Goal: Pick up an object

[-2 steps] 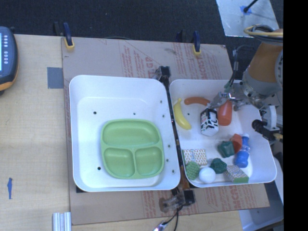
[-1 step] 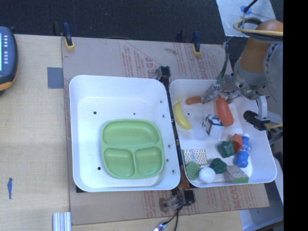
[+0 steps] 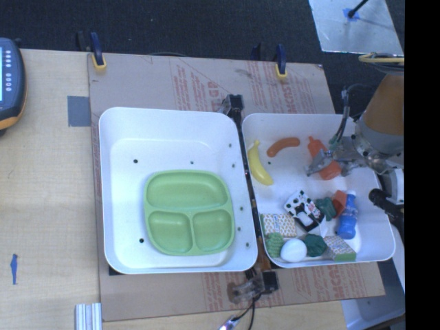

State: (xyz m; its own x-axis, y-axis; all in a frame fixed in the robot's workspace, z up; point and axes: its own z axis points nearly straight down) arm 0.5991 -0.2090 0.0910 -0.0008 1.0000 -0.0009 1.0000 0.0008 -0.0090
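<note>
Reaching in from the right, the gripper point(image 3: 323, 163) hangs low in the right bin point(image 3: 275, 126) beside an orange toy point(image 3: 330, 170); whether its fingers are apart or together, I cannot tell. A banana point(image 3: 260, 165) lies nearby.

Wooden bench point(image 3: 41, 198) against dark carpeted floor point(image 3: 172, 9)
</note>
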